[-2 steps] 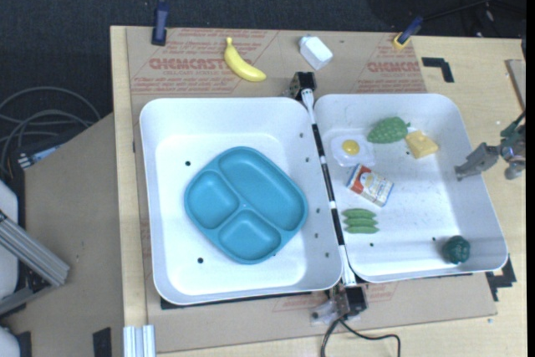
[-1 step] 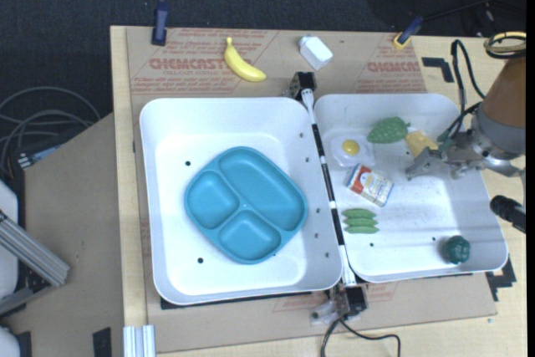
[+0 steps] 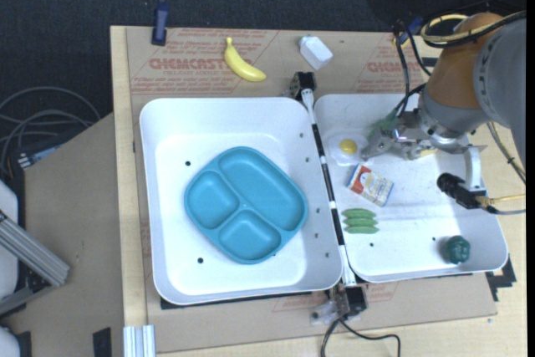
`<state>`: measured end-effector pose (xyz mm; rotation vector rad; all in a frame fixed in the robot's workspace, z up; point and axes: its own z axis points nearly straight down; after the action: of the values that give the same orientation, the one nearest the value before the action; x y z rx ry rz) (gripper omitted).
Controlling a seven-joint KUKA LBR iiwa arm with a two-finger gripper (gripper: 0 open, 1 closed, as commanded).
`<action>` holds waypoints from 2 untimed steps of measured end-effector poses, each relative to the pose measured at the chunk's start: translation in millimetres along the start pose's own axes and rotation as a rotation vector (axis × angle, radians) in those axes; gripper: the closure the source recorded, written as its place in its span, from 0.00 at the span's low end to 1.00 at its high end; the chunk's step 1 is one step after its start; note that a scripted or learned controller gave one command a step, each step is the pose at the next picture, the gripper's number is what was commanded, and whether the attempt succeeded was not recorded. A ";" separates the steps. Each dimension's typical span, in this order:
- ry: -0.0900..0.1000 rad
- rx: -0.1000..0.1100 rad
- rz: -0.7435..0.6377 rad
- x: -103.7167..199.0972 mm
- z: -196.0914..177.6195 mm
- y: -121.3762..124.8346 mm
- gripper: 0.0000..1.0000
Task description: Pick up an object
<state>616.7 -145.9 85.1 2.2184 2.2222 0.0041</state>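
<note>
Near right bin's far edge, metal two-finger gripper hung low; finger state: cannot tell. Small yellow round object lay just beside it toward bin's left wall; red-and-white flat packet sat nearer bin's centre.

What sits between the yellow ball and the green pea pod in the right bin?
In the camera view, a small red-and-white packet lies between the yellow ball and the green pea pod.
</note>
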 end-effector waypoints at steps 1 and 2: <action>-0.002 0.036 0.012 16.5 1.5 42.9 0.00; -0.003 0.001 0.002 -33.4 0.1 49.7 0.00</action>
<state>666.5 -179.2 85.2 2.2200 2.2189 -0.0005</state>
